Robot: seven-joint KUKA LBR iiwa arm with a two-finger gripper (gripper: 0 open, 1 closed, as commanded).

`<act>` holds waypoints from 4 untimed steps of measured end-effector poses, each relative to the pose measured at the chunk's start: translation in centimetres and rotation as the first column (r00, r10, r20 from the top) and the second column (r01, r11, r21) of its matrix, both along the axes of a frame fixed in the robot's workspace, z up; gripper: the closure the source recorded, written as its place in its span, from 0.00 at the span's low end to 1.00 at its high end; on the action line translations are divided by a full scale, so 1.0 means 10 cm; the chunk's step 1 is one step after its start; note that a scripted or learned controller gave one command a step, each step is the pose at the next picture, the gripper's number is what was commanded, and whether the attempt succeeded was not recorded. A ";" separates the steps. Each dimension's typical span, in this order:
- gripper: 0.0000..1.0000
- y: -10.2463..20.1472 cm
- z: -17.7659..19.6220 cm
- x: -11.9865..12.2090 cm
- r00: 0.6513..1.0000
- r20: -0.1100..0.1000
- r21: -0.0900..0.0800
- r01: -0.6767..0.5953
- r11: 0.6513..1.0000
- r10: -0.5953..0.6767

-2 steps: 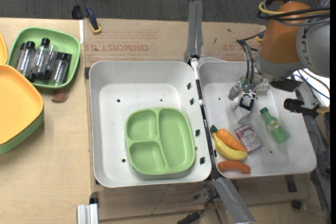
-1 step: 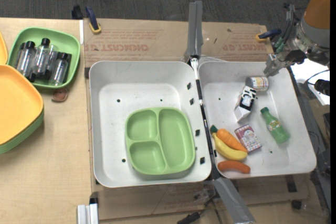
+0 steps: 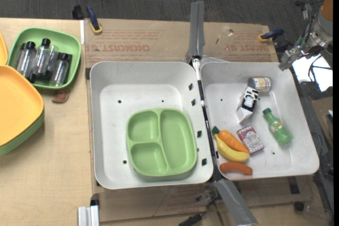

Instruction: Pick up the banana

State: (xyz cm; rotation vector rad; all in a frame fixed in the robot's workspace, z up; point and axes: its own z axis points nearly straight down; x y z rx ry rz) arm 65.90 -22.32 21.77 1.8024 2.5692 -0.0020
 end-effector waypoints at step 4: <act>1.00 0.01 -0.87 0.01 0.999 0.000 0.002 0.045 0.999 -0.045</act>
